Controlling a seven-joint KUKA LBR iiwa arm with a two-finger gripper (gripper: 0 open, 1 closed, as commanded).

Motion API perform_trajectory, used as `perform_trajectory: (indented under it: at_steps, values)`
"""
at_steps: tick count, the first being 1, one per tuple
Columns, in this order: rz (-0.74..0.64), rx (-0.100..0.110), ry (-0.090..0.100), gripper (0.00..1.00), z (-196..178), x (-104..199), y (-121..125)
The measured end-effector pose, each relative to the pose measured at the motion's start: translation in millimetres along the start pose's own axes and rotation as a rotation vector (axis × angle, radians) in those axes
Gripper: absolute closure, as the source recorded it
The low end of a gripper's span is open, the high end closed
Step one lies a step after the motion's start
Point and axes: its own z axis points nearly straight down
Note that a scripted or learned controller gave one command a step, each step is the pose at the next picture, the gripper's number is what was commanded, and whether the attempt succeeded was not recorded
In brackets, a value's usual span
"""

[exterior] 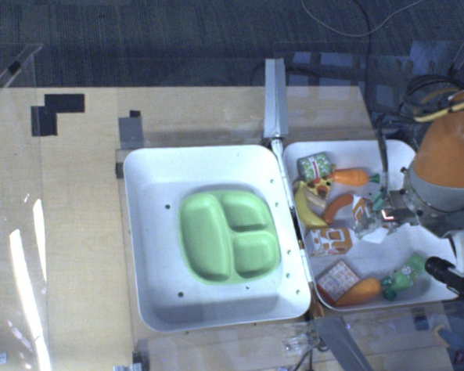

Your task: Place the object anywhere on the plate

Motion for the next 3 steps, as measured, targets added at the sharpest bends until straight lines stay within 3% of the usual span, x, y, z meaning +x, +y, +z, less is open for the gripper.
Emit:
perform_trajectory:
  at_steps: [1,2,3]
  values:
    - [-0.002,0.001,-0.001,1.0,-11,108,-12]
    - [-0.177,0.003,-0.002,1.0,-13,179,53]
    - [-0.177,0.002,-0.002,0.0,-13,179,53]
